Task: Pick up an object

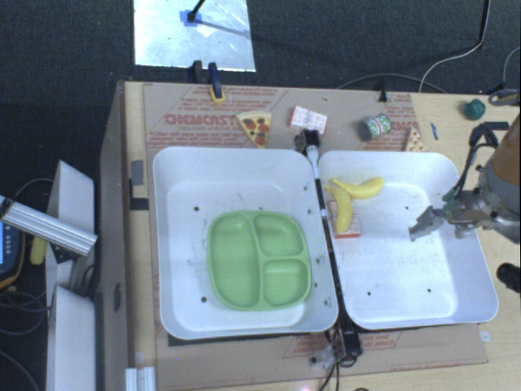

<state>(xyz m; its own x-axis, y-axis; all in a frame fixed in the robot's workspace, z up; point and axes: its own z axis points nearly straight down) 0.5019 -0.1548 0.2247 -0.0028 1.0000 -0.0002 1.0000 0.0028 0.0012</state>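
Dark carpet all around, and sitting on it is the worktop point(456, 108) with a sheet of printed cardboard under two white bins side by side. Task is just "pick up an object" and honestly it doesn't look like anything's been picked yet. Left bin point(175, 218) has a green divided plate point(259, 259) lying flat in the middle. Right bin point(472, 300) has a banana point(356, 189) up in its far-left corner, with what looks like a second yellow banana-ish piece point(344, 210) lying on a small flat card or box point(350, 229) with a red edge, all tight against the wall between the bins. Those are the obvious candidates and they all look untouched. The arm point(503, 177) comes in from the right and the jaws point(425, 225) are over the right side of the right bin, pointing left toward the bananas but well apart from them, with bare white floor in between. I see nothing in them; whether they're spread or closed I can't tell, it's just a grey blob at this angle. Can't say how high they hang either. So by my read: the whole grab remains to do, and it needs to travel left. Random clutter (pizza slice toy point(256, 127), a can point(376, 126)) lies behind the bins on the cardboard.
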